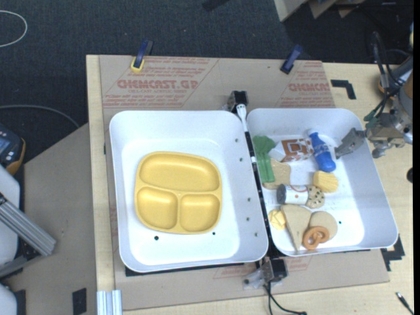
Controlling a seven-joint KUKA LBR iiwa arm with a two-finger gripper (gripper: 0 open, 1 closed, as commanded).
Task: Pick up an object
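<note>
The right bin (377, 195) holds several small objects. A blue bottle (321, 151) lies near the bin's back, with a yellow lump (326, 181) just in front of it. A green piece (264, 156) lies along the left wall. An orange pretzel (315, 236) rests on a tan flat shape (300, 219) at the front. My gripper (363, 148) hovers over the bin's back right part, right of the blue bottle. Its fingers (348, 144) are spread apart and open, with nothing between them.
The left bin (125, 136) holds a yellow divided plate (178, 191). In the right bin there are also an orange-and-white card (297, 148), a spotted die (315, 197) and a small grey cylinder (282, 193). Clamps (138, 56) grip the board's back edge.
</note>
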